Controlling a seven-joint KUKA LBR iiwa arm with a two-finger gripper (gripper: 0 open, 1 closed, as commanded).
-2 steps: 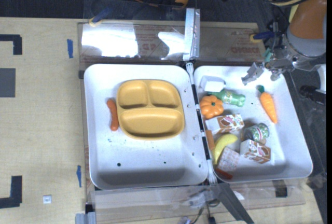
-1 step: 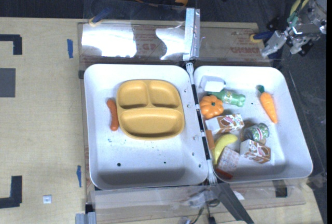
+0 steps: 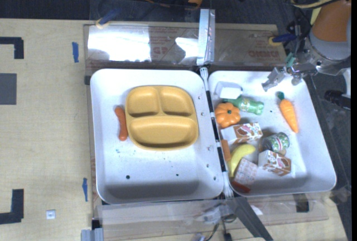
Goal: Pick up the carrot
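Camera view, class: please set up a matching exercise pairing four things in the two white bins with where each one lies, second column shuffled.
Things:
1. orange carrot with green top
2. yellow compartment tray
3. small orange pumpkin
4. yellow banana

Places:
A. middle of the left bin
B. right bin, near its front, beside small cartons
C. right bin, close to the divider, next to a green bottle
D. right bin, towards its right wall, just below the end effector

Pairs: 1-D, 2-A, 3-C, 4-B
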